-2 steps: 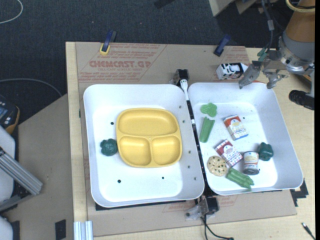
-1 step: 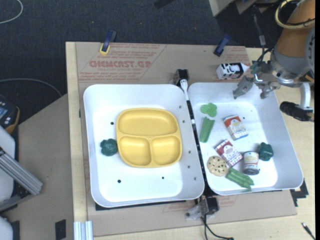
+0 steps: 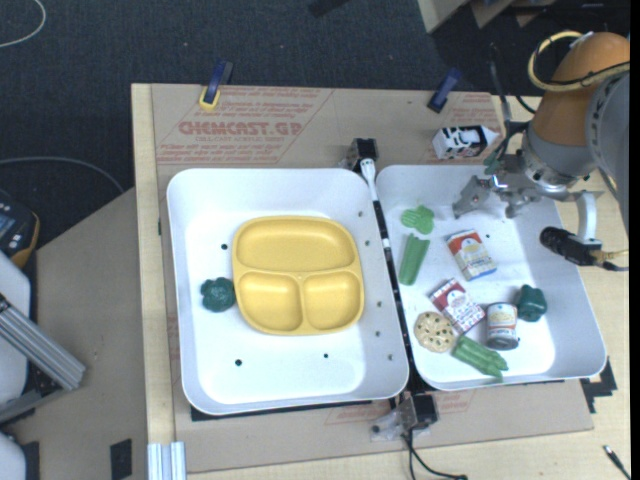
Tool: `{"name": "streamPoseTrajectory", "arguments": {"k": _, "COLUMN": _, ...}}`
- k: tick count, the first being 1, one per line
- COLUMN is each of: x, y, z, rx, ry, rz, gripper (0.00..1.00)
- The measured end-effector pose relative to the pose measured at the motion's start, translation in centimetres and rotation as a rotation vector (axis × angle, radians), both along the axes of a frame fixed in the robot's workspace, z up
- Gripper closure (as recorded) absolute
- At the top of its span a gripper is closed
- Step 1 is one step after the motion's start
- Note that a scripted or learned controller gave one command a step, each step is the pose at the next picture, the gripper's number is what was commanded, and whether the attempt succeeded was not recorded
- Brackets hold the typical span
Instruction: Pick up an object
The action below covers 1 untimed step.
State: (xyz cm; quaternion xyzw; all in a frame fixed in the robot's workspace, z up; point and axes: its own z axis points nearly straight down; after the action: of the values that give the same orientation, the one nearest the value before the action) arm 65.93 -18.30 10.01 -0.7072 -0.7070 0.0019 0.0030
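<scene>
My gripper (image 3: 492, 198) hovers over the far part of the right bin (image 3: 575, 313), its two fingers spread open with nothing between them. Below it in the bin lie a red and white carton (image 3: 470, 253), a green leafy piece (image 3: 418, 219) and a long green vegetable (image 3: 412, 259). Nearer the front are a second red and white box (image 3: 457, 306), a round cookie (image 3: 434, 331), a small can (image 3: 501, 325), a dark green broccoli piece (image 3: 531, 303) and a green pod (image 3: 478, 357).
The left bin (image 3: 200, 368) holds a yellow divided tray (image 3: 298, 273) and a dark green broccoli piece (image 3: 216, 294) to its left. A black and white item (image 3: 463, 141) sits on the bench behind the right bin. Clamps stand at the bench's far edge.
</scene>
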Motion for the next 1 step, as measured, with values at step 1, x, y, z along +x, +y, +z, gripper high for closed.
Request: {"name": "streamPoseTrajectory", "arguments": {"k": 1, "x": 0.00, "y": 0.09, "z": -1.60, "rx": -0.001, "ry": -0.003, "rz": 0.002, "gripper": 0.00}}
